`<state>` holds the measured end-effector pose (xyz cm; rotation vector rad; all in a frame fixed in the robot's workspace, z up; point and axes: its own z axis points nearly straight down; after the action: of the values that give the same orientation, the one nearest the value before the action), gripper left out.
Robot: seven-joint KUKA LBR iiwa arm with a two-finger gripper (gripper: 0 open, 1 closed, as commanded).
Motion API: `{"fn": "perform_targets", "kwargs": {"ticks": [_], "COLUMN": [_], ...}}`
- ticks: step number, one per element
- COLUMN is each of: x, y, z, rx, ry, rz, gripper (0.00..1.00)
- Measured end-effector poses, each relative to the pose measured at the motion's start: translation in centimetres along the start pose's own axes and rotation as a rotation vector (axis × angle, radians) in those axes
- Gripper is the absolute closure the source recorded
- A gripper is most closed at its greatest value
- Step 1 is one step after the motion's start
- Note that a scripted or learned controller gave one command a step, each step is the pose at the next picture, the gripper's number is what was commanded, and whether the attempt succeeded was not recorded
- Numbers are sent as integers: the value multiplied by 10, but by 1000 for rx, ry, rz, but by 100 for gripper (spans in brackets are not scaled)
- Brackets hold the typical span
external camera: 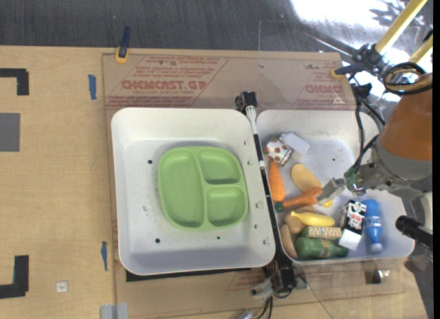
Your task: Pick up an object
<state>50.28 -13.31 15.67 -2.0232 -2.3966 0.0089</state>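
Objects lie heaped in the right bin (323, 147): a carrot (276, 181) with its long axis running up and down the view beside the divider, a second orange piece (302, 199) slanting up to the right, a banana (315, 219) lying nearly level, a green bottle (320, 247) also level, and a blue bottle (373, 225) standing lengthwise near the right wall. The arm (407, 132) reaches in from the right, and its gripper (342, 185) sits low over the pile near the slanting orange piece; whether it is open or closed I cannot tell. The left bin (130, 173) holds a green divided tray (203, 187).
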Motion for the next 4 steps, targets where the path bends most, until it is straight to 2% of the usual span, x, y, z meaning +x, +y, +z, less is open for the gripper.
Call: {"fn": "perform_targets", "kwargs": {"ticks": [1, 2, 3, 4], "x": [30, 26, 53, 53], "y": [16, 19, 39, 38], "z": [61, 46, -30, -28], "rx": [-13, -27, -11, -7], "ry": [-4, -14, 1, 0], "rz": [90, 94, 261, 261], "gripper": [0, 100, 100, 0]}}
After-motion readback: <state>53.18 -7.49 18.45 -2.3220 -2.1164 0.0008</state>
